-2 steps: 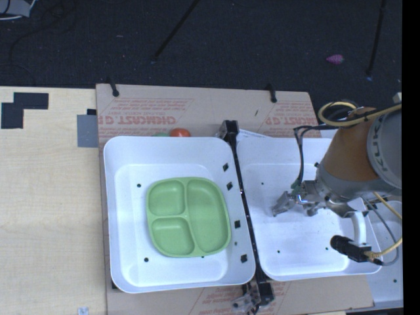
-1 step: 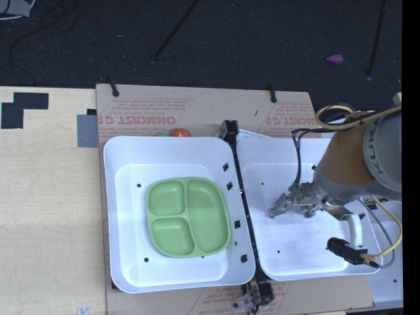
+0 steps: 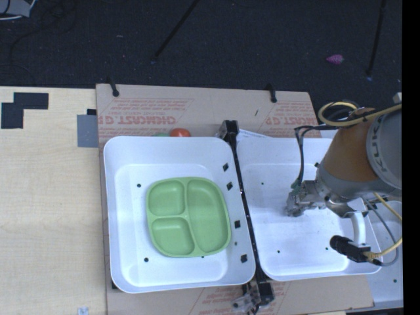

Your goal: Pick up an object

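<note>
A light green divided plate [image 3: 188, 216] lies flat in the left white bin [image 3: 125, 176], filling most of its floor. My gripper [image 3: 296, 203] is low over the floor of the right white bin [image 3: 275, 254], near its middle, well apart from the plate. The arm's orange band [image 3: 348, 156] and grey body lean in from the right and hide the bin's right part. Nothing shows under or beside the gripper.
A black divider with clips [image 3: 239, 202] separates the two bins. A small red-orange object [image 3: 180, 133] rests on the cardboard just behind the left bin's rim. Cables and a black fitting [image 3: 351, 249] hang off the arm over the right bin's front right corner.
</note>
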`<act>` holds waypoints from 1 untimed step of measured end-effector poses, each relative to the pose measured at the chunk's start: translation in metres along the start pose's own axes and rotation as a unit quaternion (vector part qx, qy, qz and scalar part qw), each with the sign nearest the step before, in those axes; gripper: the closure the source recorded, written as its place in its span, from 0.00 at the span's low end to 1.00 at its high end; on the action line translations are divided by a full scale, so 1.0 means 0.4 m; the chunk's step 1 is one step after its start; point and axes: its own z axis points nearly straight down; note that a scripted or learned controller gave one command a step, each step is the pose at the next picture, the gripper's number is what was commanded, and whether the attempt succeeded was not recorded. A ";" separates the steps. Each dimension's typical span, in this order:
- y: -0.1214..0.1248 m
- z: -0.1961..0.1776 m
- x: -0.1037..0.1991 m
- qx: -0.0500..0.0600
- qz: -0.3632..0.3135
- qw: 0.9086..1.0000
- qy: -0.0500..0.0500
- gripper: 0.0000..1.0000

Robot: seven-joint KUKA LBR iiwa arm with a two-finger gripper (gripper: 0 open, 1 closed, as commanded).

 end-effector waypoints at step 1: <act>0.000 -0.154 0.012 -0.003 -0.005 1.000 -0.001 1.00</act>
